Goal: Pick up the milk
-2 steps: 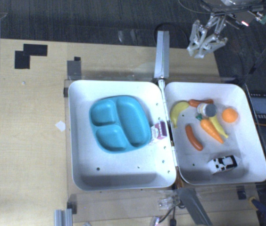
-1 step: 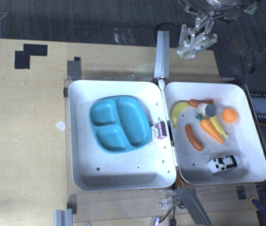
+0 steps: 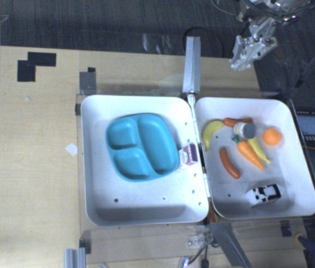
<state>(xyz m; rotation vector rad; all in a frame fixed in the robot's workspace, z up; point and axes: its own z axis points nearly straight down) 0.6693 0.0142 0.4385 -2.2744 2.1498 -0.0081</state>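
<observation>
On the wooden tabletop point(image 3: 34, 166), the left bin point(image 3: 90, 194) holds a blue divided plate point(image 3: 142, 146), with a small pink-and-white packet point(image 3: 189, 154) at the bin's right wall. The right bin point(image 3: 297, 200) holds a banana point(image 3: 210, 132), a red sausage point(image 3: 230, 163), a carrot point(image 3: 249, 153) and an orange point(image 3: 272, 137). The milk point(image 3: 266, 194), a black-and-white carton, lies near that bin's front edge. The tool point(image 3: 247, 52) hangs above and behind the right bin, well apart from the milk, holding nothing; how far open it is, I cannot tell.
</observation>
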